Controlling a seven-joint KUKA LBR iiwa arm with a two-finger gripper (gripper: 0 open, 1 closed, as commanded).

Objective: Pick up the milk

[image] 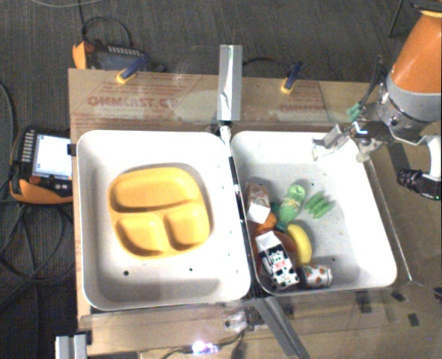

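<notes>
The milk [275, 260] is a small white carton with black cow spots, lying along the left wall of the right bin [370, 230] near its front corner. Other items press against it. My gripper [345, 145] hovers over the bin's far right corner, well behind the milk and to its right. Its fingers are apart with nothing between them. The orange band of the arm rises at the upper right.
Around the milk lie a brown carton [258, 203], a green vegetable [292, 203], a green pod [319, 205], a yellow fruit [301, 243] and a can [318, 277]. The left bin [93, 275] holds a yellow divided tray [161, 209]. A bare stretch of bin floor lies on the right bin's right side.
</notes>
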